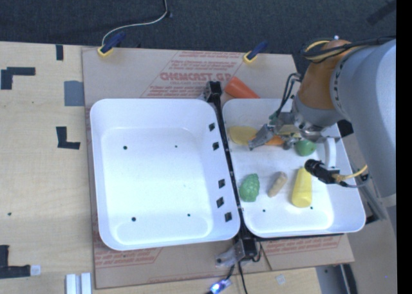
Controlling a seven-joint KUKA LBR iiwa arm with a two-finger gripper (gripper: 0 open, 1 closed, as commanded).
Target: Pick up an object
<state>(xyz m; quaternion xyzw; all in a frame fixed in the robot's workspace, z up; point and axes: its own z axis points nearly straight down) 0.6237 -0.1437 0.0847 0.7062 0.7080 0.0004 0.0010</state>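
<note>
My gripper [265, 138] is low in the upper middle of the right bin [322, 222], reached in from the right. It is right beside a flat yellow piece [241, 135] on its left. A small orange bit [276, 140] shows just under the gripper body, and a green ball [304, 147] sits close on its right. Nearer the front lie a crumpled green object [250, 187], a small tan object [277, 184] and a yellow cylinder [301, 188]. The arm's wrist hides part of the bin's back right.
The left bin [154, 177] stands next to the right one, joined along a black-clipped divider [222, 157]. An orange object [241, 87] lies on the cardboard behind the bins. A black cable with yellow ends [331, 175] hangs off the arm over the right bin.
</note>
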